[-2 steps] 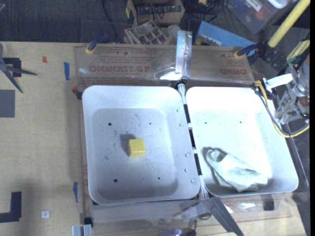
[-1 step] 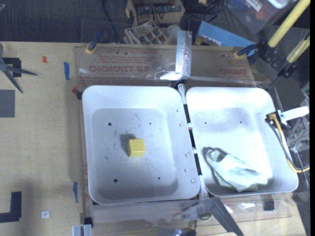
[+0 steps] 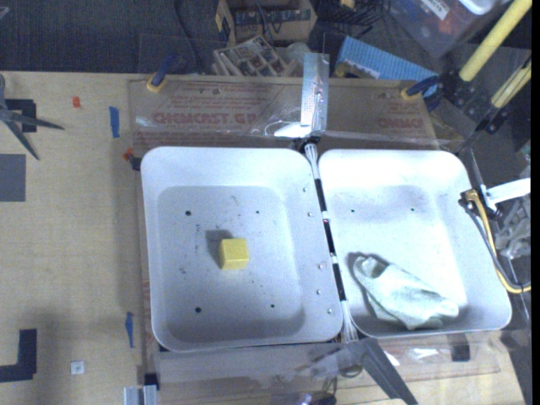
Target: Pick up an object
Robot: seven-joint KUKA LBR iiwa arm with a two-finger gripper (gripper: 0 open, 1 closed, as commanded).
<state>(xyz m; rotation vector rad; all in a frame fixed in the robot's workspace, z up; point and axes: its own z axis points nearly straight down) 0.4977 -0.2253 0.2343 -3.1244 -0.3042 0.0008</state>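
Cloth (image 3: 405,296) crumpled at right bin (image 3: 396,171) front edge; yellow block (image 3: 234,253) mid left bin (image 3: 160,175), loose, free to grasp. Gripper state: cannot tell.

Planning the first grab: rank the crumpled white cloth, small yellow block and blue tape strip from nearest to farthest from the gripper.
1. Crumpled white cloth, right bin, nearest the gripper at the right edge.
2. Small yellow block, left bin.
3. Blue tape strip, bench's far left.
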